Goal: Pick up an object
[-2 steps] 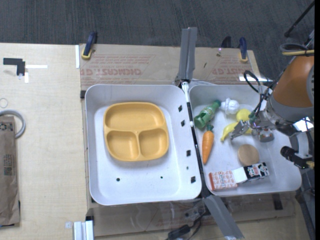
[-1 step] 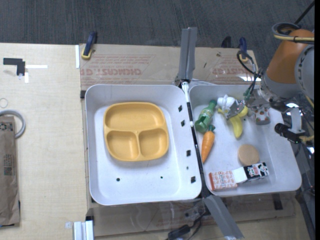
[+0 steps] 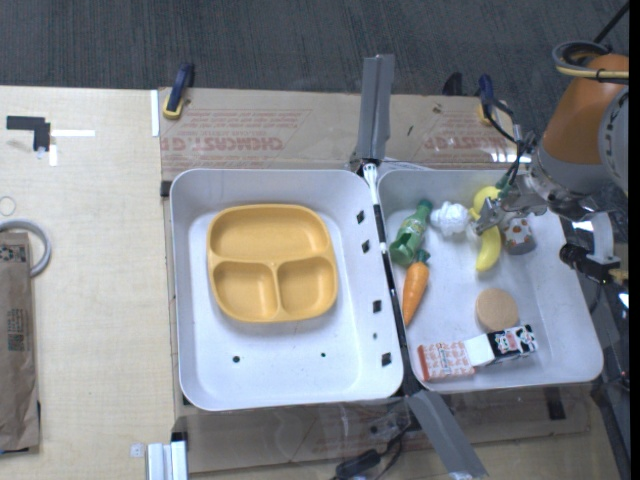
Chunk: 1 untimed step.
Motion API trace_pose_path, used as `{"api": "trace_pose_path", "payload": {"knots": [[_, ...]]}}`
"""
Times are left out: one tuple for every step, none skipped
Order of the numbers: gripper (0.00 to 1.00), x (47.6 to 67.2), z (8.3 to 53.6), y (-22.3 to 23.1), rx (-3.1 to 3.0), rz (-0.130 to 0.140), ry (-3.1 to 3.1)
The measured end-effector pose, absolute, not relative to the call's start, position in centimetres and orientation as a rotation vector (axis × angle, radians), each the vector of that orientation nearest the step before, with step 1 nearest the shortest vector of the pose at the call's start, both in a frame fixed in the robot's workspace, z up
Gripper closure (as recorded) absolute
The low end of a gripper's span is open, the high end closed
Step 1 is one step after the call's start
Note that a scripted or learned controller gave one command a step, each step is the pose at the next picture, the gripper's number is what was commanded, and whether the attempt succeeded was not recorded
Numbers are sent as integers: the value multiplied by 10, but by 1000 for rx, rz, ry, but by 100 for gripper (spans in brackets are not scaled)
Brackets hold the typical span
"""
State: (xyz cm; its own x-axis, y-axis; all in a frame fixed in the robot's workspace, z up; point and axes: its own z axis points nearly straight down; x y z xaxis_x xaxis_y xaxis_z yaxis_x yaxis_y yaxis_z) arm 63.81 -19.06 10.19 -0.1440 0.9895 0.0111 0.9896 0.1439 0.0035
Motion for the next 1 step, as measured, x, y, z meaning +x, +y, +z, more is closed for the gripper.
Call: {"api": "trace_pose_path", "payload": {"knots": [[100, 630, 206, -134, -2082, 0, -2355]]}}
